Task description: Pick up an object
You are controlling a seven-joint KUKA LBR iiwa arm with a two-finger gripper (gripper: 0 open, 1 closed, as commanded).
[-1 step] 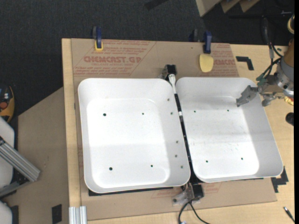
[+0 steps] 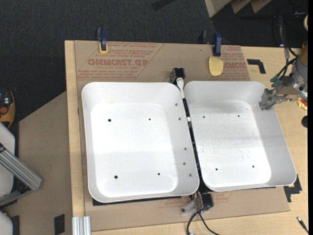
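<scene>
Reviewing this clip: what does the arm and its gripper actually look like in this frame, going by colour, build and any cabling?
At the view's right edge, the gripper is a small grey metallic piece, too small and blurred to make out in detail. Behind it sits a rounded light-grey wrist section, with a tan-orange patch above it at the frame edge. Thin dark and greenish cables loop along the wrist.

Both bins [image 2: 98,146] white, each marked with small black dots. Surface [image 2: 142,65] tan, red lettering printed across. Two blue clamps [image 2: 101,35] at far edge; pale yellow object [image 2: 215,66] beside one.
</scene>
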